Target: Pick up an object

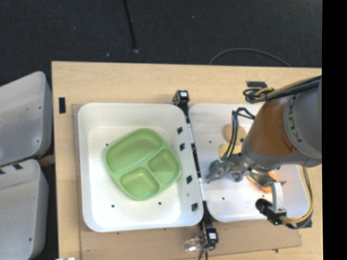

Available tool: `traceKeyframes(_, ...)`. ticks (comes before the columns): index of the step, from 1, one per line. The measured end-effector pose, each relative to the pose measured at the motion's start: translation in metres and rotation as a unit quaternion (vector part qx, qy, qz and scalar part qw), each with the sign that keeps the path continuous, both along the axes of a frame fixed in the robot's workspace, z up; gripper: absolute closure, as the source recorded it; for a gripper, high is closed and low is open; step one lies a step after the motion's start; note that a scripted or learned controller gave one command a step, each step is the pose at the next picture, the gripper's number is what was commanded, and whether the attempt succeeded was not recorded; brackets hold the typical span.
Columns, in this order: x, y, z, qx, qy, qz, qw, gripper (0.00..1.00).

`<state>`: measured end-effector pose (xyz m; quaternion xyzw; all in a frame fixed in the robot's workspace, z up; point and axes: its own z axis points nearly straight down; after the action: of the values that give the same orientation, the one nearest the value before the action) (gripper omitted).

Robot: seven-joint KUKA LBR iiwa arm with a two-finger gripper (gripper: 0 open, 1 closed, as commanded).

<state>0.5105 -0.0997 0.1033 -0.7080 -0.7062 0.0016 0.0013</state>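
Camera view, looking down at a slant: arm point(276, 131) reaching in from the right, low over the right bin point(217, 207). End effector point(217, 171) down at that bin's left side, close to the divider between the two bins. Open or closed? Cannot tell, too small and too tangled with metal and cable. Nothing seen between its parts, so no grasp to call yet. Judging by that, task barely under way: reach made, pick and lift all left to do.

Candidates for picking: pale yellowish rounded objects point(226, 140) in the right bin, just beyond the end effector, partly hidden by the wrist; look smooth and soft-edged, exact shape unclear. Orange sliver point(264, 186) peeking out under the arm, nearer side, identity unclear.

Left bin point(89, 210): green divided plate point(142, 163), three compartments, rounded rim, smooth matte plastic by the look, lying flat and well apart from the end effector.

Bins shallow, white, hard plastic with rounded corners. Tabletop point(135, 80) pale wood grain, flat. Arm glossy, orange band above grey shell, black cables looping around it.
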Motion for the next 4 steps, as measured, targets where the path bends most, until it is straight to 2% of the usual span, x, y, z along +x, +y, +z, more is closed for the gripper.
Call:
traceKeyframes(1,0.002,-0.001,0.014,0.0001,-0.003,-0.005,1.0000,1.00)
traceKeyframes(3,0.010,-0.023,0.130,-0.0011,-0.006,-0.001,1.0000,1.00)
traceKeyframes(4,0.011,-0.024,0.143,-0.0003,-0.004,0.001,1.0000,1.00)
